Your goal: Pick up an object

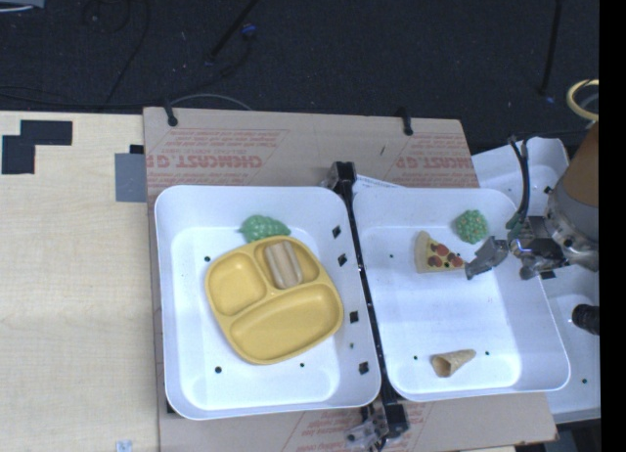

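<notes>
Two bins side by side on the bench, seen from the one overhead camera. Most of the arm (584,196) is cut off at the right edge; what shows is the wrist, with an orange section above it. Gripper (486,259) sits low over the right bin (533,362), near its right wall, fingers pointing left toward the pizza slice (436,252). Fingers are dark and small in this view, so whether they are spread or closed is not readable; nothing visibly between them.

Right bin contents: pizza slice in the upper middle, just left of the fingertips; green broccoli-like piece (470,225) just above the gripper, near the top wall; ice-cream cone (452,362) lying on its side near the bottom wall, well apart from the gripper.

Left bin (181,342): yellow divided tray (272,328), tilted, with a hot dog (285,264) in its upper right compartment. Green leafy piece (263,227) just above the tray, partly tucked behind its rim.

Black divider clips (357,274) run between the bins. Cardboard sheet (293,152) under both, printed text upside down.
</notes>
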Motion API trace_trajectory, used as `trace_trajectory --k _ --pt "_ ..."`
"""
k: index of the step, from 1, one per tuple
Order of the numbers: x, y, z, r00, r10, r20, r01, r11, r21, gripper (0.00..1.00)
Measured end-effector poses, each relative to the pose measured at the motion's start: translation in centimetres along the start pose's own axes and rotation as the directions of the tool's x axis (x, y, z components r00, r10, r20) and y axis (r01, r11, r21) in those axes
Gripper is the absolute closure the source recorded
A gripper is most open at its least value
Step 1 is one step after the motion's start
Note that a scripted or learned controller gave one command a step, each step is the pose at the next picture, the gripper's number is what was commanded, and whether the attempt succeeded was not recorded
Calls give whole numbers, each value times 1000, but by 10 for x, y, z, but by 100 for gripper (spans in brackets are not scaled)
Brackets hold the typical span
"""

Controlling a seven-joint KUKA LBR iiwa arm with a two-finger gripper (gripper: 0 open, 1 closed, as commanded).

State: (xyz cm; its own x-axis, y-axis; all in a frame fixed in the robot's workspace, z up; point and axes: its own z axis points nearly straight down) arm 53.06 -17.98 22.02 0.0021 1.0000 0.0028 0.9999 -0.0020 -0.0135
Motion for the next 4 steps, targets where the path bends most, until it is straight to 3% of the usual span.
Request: trace_trajectory --k 1,3,4 --pt "0 3 -6 1000 -2 3 2 1000 -12 0" --pt "2 -8 103 1000 -1 0 1 1000 -5 0" --pt "2 -8 134 1000 -1 2 1 1000 -10 0"
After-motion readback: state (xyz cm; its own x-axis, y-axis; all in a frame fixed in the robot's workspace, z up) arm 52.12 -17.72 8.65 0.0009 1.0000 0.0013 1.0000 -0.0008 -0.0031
